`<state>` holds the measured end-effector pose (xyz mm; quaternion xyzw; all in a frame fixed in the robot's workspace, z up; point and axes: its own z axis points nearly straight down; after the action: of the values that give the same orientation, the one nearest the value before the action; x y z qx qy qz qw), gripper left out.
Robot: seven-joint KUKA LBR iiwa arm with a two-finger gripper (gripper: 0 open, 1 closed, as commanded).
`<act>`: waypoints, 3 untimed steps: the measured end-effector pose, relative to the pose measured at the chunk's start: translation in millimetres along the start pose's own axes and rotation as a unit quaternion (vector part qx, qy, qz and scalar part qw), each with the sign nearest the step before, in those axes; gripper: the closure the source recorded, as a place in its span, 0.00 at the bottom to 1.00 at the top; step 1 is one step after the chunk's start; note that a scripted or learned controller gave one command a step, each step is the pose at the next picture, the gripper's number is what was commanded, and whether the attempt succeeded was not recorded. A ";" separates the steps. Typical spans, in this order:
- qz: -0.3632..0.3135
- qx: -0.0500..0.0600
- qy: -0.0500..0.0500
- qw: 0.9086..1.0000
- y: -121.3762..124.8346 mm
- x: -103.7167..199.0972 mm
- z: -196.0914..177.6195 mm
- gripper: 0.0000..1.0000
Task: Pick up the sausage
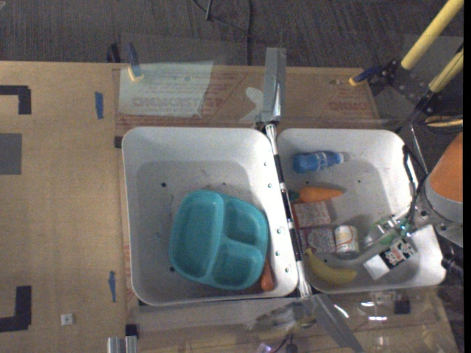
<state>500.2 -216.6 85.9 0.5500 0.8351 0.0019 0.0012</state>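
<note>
Low in the right bin (412, 274), the gripper (383, 235) hovered beside a can (345, 239) and banana (331, 269); its jaw state was unclear. Sausage (267, 278) lay beside the tray (218, 240).

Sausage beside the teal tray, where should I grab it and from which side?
Probably straight from above, at the exposed middle of the sausage. It lies squeezed between the teal tray and the left bin wall, so set the jaws along that gap.

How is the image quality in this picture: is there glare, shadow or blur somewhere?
In the camera view, the clear plastic sheet above the bins shows pale glare; the teal divided plate casts a soft shadow in the left white bin; the gripper in the right white bin looks blurred, and the whole picture is slightly soft.
</note>
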 end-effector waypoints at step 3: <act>0.076 0.000 -0.001 0.997 106.9 -46.0 -7.2 0.00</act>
<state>616.6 -216.7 93.6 0.6116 0.7912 0.0015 0.0016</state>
